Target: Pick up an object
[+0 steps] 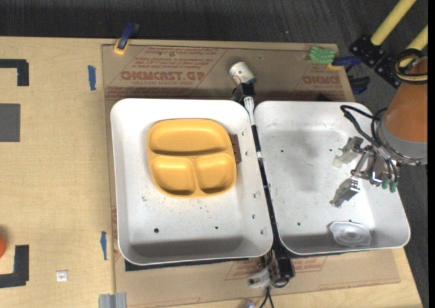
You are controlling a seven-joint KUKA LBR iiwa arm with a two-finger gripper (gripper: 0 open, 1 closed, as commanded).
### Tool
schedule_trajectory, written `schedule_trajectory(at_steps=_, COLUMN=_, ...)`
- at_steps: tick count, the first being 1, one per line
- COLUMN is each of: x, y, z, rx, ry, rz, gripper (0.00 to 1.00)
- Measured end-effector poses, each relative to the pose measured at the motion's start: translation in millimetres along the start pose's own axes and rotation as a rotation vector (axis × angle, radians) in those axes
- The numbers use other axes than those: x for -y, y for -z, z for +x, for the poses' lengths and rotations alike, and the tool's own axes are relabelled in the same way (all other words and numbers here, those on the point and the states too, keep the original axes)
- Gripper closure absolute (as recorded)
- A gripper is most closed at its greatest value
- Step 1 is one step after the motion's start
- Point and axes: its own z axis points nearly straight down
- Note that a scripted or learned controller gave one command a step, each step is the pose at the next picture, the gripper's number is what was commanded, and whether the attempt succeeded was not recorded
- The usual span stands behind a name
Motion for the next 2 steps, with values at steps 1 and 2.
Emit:
schedule_trajectory(at_steps=1, x=-31, y=-68, z=62, rx=-0.005, ry=-0.131, rz=0.0, gripper=0.0)
schedule_trajectory(at_steps=2, x=-25, y=25, z=59, rx=0.0, ry=0.197, rz=0.0, gripper=0.0)
